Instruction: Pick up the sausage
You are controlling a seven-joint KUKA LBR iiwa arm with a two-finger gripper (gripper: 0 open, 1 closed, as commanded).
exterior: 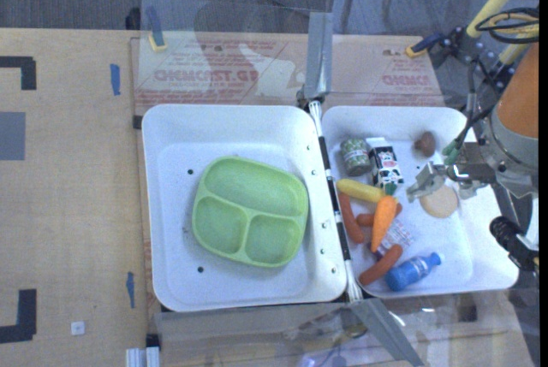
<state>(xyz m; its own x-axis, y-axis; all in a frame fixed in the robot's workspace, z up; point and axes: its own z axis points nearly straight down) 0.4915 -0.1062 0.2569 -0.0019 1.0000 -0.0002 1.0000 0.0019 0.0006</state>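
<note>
a wooden counter [68,211] carries two shallow white bins side by side, and everything here is placed relative to the green plate [249,210]. that plate, with three compartments, lies in the middle of the left bin [163,134]. the right bin [479,258] sits just right of the plate's bin, their edges touching. the grey arm [518,113] with its orange band reaches in far to the right of the plate, over the right bin's far side. its pincer [431,180] hangs above the bin well to the right of the plate, with nothing between its tips; how wide it stands cannot be told. a blue bottle [413,269] lies to the plate's lower right. the sausage [380,264], reddish brown, lies slanted just left of that bottle, touching it, near the right bin's front. an orange carrot [384,220] lies right of the plate, above the sausage. a yellow banana [360,191] lies just above the carrot. a small can [354,155] stands further up. a pale round disc [440,203] lies just under the pincer.
</note>
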